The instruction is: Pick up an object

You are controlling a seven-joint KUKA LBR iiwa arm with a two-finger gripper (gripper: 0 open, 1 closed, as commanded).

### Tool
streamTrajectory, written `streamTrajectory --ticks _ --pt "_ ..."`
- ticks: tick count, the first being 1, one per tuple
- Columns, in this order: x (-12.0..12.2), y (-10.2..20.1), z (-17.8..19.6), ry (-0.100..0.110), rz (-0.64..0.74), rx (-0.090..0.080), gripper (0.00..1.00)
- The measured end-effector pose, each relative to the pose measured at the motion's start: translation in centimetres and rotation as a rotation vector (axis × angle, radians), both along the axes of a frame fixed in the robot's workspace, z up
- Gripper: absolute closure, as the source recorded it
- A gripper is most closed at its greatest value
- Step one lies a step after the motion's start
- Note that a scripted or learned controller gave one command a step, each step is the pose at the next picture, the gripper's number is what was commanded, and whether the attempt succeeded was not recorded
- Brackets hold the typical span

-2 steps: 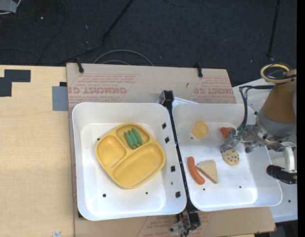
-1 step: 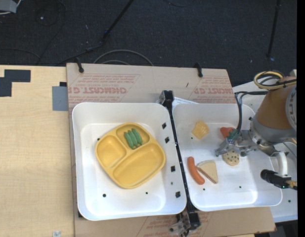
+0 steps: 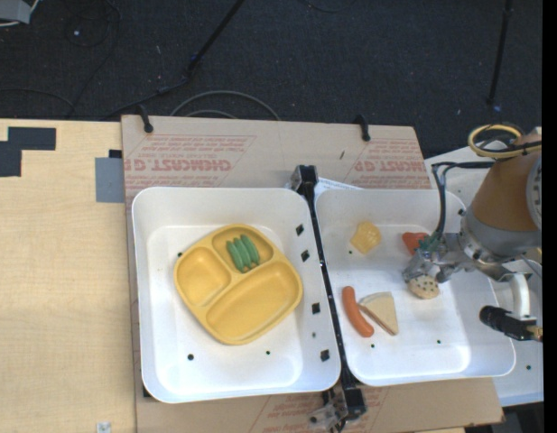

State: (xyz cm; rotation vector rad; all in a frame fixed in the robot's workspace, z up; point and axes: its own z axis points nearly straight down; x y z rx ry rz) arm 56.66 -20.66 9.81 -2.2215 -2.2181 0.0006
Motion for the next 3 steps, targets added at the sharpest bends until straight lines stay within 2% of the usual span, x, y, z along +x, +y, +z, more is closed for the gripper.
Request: streamTrajectory --ticks 3 --pt "-0.6 -0.4 17.7 -0.006 0.004 -0.003 1.0"
